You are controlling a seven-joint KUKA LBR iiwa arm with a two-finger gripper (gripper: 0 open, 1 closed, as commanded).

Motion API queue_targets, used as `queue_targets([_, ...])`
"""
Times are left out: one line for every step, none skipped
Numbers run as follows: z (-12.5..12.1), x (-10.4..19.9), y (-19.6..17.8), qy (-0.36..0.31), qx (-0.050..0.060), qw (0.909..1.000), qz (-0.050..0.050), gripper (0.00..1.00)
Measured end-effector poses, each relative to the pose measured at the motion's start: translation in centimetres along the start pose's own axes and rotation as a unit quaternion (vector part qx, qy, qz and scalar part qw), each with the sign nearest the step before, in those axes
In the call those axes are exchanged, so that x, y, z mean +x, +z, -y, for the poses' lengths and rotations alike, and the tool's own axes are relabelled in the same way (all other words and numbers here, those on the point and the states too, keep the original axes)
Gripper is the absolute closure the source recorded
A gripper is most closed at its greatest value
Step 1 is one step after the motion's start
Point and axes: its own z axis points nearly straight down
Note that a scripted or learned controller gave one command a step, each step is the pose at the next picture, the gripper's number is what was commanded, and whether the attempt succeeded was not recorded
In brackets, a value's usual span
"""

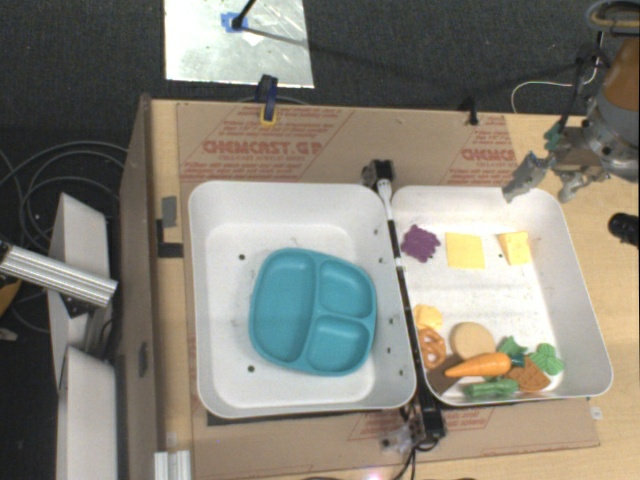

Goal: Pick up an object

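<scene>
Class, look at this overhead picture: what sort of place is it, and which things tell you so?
Probably a robotics lab test bench: two white bins on a cardboard-covered bench, toy food like a plastic carrot, a robot gripper, and loose cables.

A robotics lab: white bins (300,203) on a cardboard-topped bench (330,133), loose cables (40,183)

"CHEMCAST GP" printed in red, repeated, on brown backing sheet (300,133)
</scene>
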Motion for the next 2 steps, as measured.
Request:
queue_targets([-0.4,-5.1,8.8,0.003,0.003,1.0,0.0,0.0])
queue_targets([-1.8,-4.1,16.7,-0.001,0.002,1.0,-0.001,0.0])
